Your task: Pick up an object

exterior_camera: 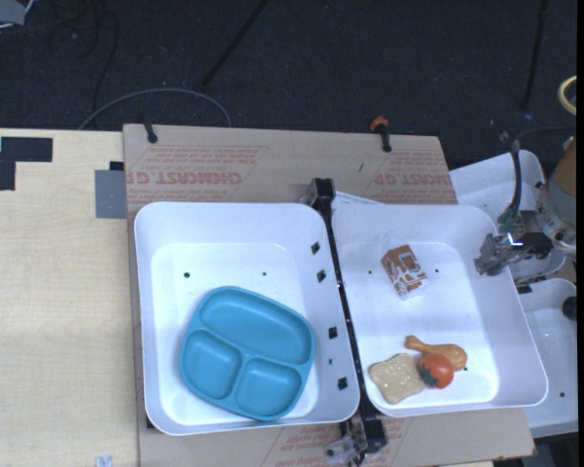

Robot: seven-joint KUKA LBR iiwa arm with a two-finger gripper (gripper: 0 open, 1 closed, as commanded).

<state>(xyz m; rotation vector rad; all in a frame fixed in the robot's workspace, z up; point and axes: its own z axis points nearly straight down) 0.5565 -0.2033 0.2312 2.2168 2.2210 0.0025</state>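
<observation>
Hovering over the right rim of the right white plastic bin (526,343), the grey two-finger gripper (493,257), whose opening I cannot tell, has the small brown-and-white box (403,270) to its left on the bin floor, long axis slightly tilted from the rim.

Even overhead light, white bins (229,224) bright (slightly soft focus), dark surround.

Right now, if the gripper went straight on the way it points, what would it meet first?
The gripper sits at the right bin's right rim and seems to point left and down into it. The small brown box lies nearest in that line, though the gripper may reach the bin floor first; depth is unclear.
</observation>
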